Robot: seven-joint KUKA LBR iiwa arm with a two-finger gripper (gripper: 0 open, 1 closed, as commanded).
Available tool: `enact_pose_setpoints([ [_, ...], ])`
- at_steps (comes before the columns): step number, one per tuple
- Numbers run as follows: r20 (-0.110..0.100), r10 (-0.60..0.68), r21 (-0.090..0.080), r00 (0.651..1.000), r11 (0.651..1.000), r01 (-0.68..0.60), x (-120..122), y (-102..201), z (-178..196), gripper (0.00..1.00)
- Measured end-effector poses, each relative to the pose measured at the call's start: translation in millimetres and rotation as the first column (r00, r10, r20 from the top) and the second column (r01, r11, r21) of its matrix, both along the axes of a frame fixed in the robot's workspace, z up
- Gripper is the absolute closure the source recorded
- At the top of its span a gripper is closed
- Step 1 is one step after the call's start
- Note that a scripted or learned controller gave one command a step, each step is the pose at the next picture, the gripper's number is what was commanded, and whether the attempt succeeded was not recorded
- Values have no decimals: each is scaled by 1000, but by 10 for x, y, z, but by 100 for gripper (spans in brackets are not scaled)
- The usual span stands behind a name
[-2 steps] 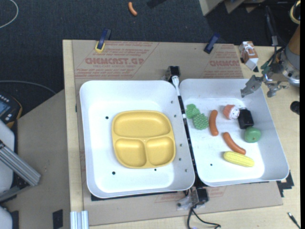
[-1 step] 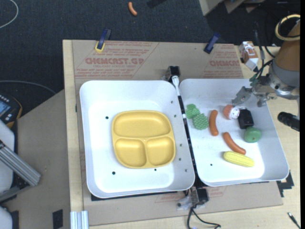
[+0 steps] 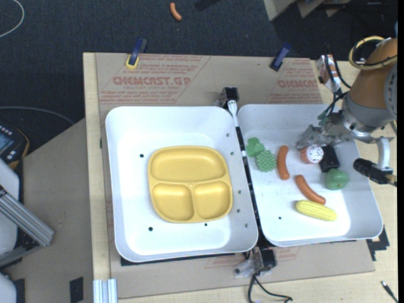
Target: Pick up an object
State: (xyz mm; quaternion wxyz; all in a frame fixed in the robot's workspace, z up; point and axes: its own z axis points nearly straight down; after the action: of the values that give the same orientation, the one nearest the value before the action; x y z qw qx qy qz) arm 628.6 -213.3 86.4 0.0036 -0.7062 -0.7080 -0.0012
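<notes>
**Layout of the two bins on the table**

Two bins are set side by side on the table (image 3: 95,169). In the left bin (image 3: 126,219), a divided plate (image 3: 189,183) is placed near the middle. In the right bin (image 3: 360,223), a broccoli piece (image 3: 261,156) is found at the left, with a sausage (image 3: 283,162) just to its right. A second sausage (image 3: 310,189) lies behind a corn cob (image 3: 316,211). A round fruit (image 3: 336,179) is seen to their right. The pincer (image 3: 320,149) is positioned over the bin's far right part, beside a small round object (image 3: 312,154).
</notes>
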Motion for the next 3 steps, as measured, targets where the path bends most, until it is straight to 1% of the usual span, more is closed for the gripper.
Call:
enact_pose_setpoints([
  [1, 4, 1, -6, 1000, 1000, -1, 8, -15, 135, 100],
  [2, 11, -3, -11, 1000, 1000, 3, 19, -86, 762, 100],
  [3, 14, -1, -11, 1000, 1000, 2, 46, -98, 1419, 100],
])
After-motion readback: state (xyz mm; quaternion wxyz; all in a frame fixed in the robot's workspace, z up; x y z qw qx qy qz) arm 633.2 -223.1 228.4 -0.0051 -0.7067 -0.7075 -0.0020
